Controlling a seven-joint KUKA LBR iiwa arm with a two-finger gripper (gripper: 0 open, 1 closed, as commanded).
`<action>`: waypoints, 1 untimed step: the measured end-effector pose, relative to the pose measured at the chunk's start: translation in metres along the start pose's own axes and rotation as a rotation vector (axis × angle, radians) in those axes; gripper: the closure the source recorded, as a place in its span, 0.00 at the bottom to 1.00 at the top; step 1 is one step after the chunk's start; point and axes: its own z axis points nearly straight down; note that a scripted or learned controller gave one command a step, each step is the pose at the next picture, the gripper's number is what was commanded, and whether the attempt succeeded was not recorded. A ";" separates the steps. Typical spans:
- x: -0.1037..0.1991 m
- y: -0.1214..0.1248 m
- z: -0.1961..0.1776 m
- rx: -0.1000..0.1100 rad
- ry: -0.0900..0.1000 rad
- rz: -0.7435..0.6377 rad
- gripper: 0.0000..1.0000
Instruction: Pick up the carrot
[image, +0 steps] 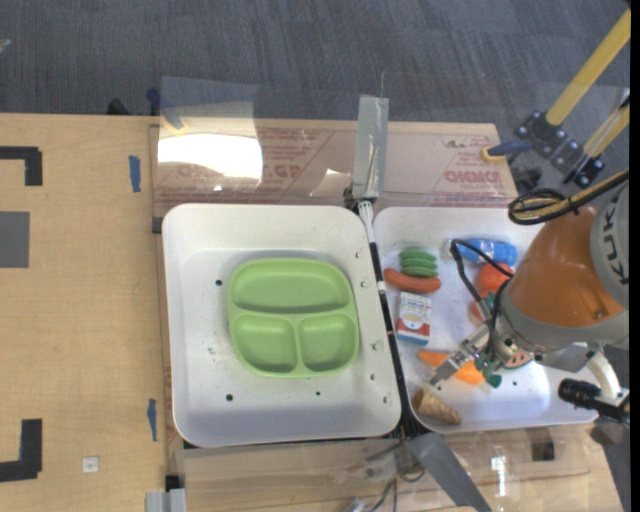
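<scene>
Cone (436, 405) at right bin's front; tool (462, 366) just behind, clamped on carrot (466, 373); carton (413, 317), sausage (413, 282) beyond.

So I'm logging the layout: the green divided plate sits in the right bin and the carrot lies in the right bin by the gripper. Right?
Not quite. The camera view shows the green divided plate in the left bin. The carrot does lie in the right bin by the gripper.

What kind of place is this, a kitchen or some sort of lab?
Most likely a robotics lab bench, not a kitchen. A robot arm reaches over two white bins; one holds a green divided plate, the other toy food such as a carrot. Blue tape marks sit on the bench.
</scene>
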 end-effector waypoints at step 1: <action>-0.001 0.003 -0.012 -0.006 -0.006 -0.003 1.00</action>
